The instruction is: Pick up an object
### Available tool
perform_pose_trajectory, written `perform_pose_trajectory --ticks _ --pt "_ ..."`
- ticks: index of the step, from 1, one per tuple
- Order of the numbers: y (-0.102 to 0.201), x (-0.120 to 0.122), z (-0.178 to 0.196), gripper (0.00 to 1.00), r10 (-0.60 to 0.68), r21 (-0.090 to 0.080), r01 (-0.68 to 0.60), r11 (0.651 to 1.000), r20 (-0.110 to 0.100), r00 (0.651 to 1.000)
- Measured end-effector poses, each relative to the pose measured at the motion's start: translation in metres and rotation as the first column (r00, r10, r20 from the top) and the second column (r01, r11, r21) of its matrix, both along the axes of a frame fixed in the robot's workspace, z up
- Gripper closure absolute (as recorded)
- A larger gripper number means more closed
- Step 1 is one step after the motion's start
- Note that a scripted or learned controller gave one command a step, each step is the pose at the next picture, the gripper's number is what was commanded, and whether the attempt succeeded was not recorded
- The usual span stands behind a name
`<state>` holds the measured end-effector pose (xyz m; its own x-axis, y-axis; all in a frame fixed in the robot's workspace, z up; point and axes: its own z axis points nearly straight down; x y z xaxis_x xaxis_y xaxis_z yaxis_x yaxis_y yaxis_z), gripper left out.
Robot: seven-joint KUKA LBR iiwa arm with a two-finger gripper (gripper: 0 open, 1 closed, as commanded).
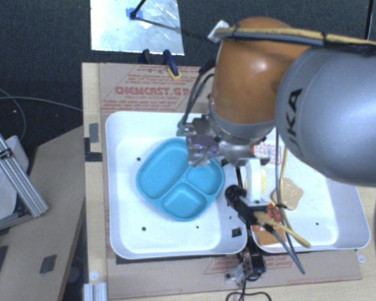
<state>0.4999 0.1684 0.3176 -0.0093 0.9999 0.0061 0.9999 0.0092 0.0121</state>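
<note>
arm [301, 86]: grey with an orange band, reaching in from 3 o'clock, nearest the lens and covering much of the right bin [338, 231].
jaws [199, 152]: over the blue tray's 1 o'clock edge; whether apart or together, cannot tell.
blue tray [175, 180]: three compartments, lying flat in the left bin [122, 193], toward its 3 o'clock side.
worktop [62, 187]: carries both bins side by side.

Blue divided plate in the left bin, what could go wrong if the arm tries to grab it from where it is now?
1. The pincer sits over the blue divided plate's upper right rim; a grip that far off-centre could let the shallow plate tilt or slip.
2. The plate lies close to the left bin's right wall, so lifting might knock it against that wall.
</note>
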Motion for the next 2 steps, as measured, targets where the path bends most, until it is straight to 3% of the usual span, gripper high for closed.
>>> perform_pose_trajectory --ticks 1,2 --pt "0.029 -0.014 -0.040 1.00 -0.002 -0.005 0.002 1.000 -0.014 1.000" --pt "-0.053 -0.012 -0.011 1.00 -0.016 -0.007 0.016 1.000 -0.007 1.000"
